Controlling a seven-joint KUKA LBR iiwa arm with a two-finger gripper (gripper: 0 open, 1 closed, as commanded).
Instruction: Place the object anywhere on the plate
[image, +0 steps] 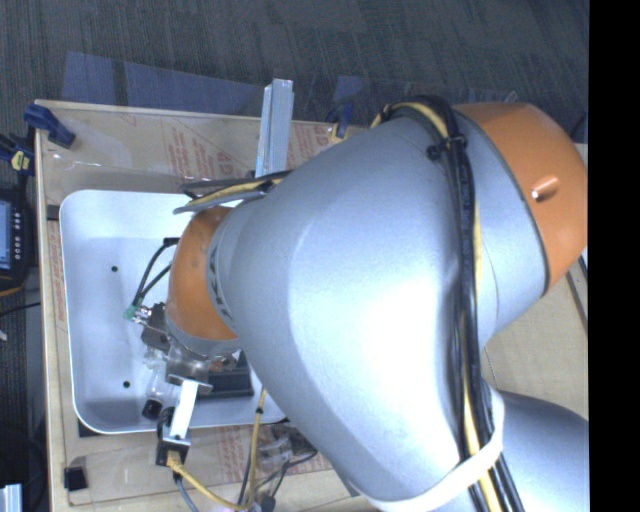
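Grey casing of the arm (380, 300) takes up the space closest to the lens, because the elbow swings high over the table (110, 462) to let the wrist point straight down. Most of what I need to check sits beneath that bulk.

Below it, at the table's near edge, bare pale board runs along the front of the white bin (90, 250). The orange band (192, 285) above the wrist hangs over the bin's near half, with the end effector (192, 372) low by the bin's near wall. I read that as work going on at the bin floor, though I cannot say whether it is a pick or a release. I cannot tell if the end effector is wide, narrow or holding anything; the wrist covers it from this angle.

A dark block (230, 382) sits just beside the wrist, and I can't make out what it is. I cannot tell where the object or the plate lies; the arm covers everything past the bin's middle.

Further back, the bin's far left corner is plain white floor. At the table's far edge stand a metal post (275, 120) and a blue clamp (45, 124), presumably pinning the board.
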